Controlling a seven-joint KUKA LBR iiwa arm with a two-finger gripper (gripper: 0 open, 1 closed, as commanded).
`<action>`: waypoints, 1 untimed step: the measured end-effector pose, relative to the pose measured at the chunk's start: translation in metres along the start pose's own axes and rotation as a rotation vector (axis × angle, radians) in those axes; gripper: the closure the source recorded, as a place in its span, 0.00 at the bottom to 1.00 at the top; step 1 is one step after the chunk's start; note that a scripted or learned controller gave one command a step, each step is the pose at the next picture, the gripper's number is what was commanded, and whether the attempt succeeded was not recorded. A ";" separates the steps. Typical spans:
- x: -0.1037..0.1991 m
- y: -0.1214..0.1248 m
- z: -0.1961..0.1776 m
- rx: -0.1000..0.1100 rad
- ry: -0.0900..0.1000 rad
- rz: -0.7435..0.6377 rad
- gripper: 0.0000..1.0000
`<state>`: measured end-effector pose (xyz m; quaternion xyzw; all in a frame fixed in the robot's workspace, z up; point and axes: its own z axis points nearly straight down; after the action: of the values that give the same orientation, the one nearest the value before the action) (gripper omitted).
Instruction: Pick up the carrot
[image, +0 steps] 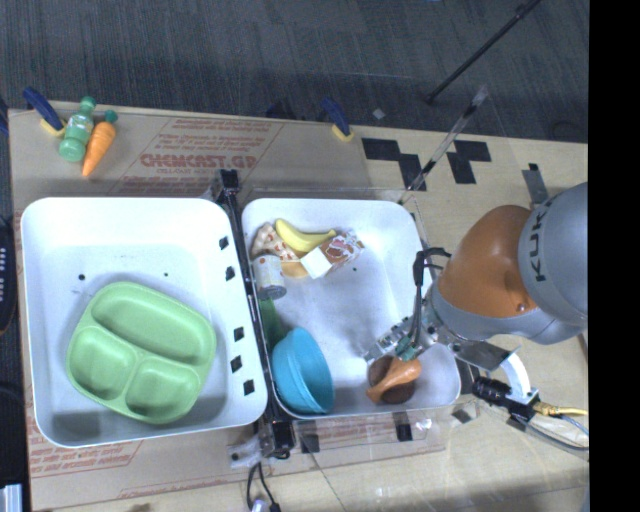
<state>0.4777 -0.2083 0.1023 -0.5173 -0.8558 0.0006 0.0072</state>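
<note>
An orange carrot (392, 378) with a green top lies in the front right corner of the right bin (345, 290). My gripper (398, 346) is down in that bin, right over the carrot's green end and touching or nearly touching it. The wrist hides the contact, so I cannot tell whether the carrot is gripped. The carrot's orange body rests low, by the bin's front wall.
A blue bowl (301, 372), a can (268, 276), a banana (303, 238) and snack packets share the right bin. The left bin (60, 240) holds a green divided plate (142, 350). Outside the bins at the back left lie another toy carrot (97, 146) and a green bottle (76, 134).
</note>
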 end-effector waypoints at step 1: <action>0.000 0.000 0.000 0.000 0.000 0.001 0.00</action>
<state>0.4776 -0.2083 0.1022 -0.5175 -0.8556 0.0007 0.0072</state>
